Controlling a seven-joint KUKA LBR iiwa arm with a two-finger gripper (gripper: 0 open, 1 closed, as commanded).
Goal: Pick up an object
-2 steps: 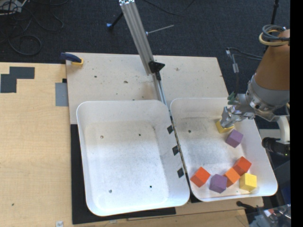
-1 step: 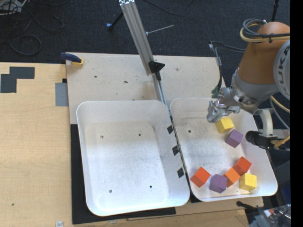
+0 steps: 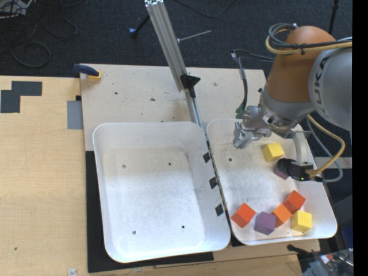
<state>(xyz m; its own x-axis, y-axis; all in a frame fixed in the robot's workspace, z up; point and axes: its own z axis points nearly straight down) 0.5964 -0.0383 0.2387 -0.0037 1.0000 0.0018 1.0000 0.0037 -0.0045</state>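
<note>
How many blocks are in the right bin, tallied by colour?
Orange blocks: 3
Yellow blocks: 2
Purple blocks: 2, the second partly hidden behind the arm's hardware
Total: 7, all in the right bin

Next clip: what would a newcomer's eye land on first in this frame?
Probably the grey arm with its orange band, reaching in from the right, its gripper over the far end of the right bin. Next, the coloured blocks in that bin: a yellow block near the gripper and a cluster at the near end, including an orange block and a purple block.
</note>
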